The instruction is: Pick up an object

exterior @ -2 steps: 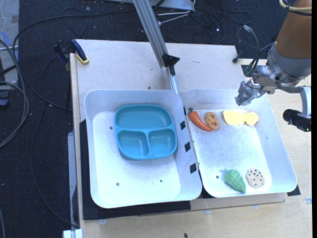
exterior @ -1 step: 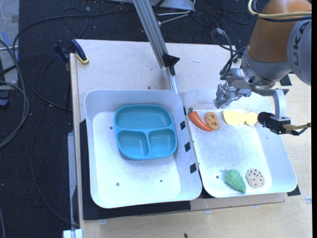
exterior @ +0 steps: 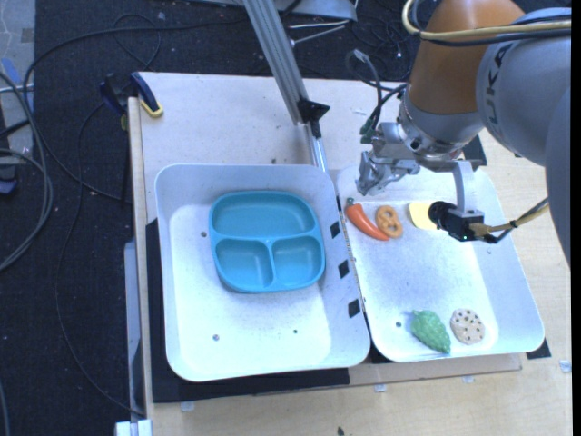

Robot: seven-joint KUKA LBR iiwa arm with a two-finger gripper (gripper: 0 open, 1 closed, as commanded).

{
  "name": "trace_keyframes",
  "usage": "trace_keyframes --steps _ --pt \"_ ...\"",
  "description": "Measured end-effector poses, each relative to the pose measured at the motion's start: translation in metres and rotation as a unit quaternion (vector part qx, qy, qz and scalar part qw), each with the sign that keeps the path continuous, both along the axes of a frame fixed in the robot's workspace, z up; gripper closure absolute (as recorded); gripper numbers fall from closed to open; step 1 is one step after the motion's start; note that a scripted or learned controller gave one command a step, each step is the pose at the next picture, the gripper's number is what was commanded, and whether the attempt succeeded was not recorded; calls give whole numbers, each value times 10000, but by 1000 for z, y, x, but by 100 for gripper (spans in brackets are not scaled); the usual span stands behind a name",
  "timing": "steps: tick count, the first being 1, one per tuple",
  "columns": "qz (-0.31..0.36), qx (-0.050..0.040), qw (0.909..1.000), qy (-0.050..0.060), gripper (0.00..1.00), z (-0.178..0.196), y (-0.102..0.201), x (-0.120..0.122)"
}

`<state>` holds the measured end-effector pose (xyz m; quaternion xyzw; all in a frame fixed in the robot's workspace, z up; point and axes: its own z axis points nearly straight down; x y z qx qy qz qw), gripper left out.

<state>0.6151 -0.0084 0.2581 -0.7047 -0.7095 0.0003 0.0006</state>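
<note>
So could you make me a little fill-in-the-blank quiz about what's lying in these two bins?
1. The blue divided tray lies in the ____ bin as the camera sees it.
2. The tray has ____ compartments.
3. The green item lies right beside the ____ near the right bin's front edge.
4. The gripper hangs above the ____ carrot-like piece.

Missing words: left; three; cookie; orange
</note>
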Motion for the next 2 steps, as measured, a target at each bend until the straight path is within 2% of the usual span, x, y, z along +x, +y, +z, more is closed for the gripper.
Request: trace_keyframes --steps 1,2 --pt "-5 -2 10000 0 100 -12 46 3" --pt "-9 -5 10000 -20 100 -21 103 24"
